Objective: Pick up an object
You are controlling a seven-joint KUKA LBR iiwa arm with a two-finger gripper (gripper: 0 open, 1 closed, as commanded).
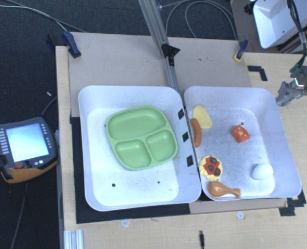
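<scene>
In the camera view the tool [290,91] sits at the right edge of the frame, just outside the upper right corner of the right bin [278,139], with nothing visibly in it; it is too small and blurred to tell how far open it is.

The candidates all lie in that right bin: a red block [240,133] near the middle, a white ball [262,171] toward the lower right, and along the left wall a yellow piece [201,116], a sausage [196,132], a small pizza [211,167] and a drumstick [223,190]. The left bin [91,139] holds a green divided plate [141,137].

Risks, as I judge them: the four items against the left wall leave little room for a finger on the wall side, so a descent there may strike the rim. The ball could roll away from a closing grip. The block, standing apart, looks safest.
</scene>
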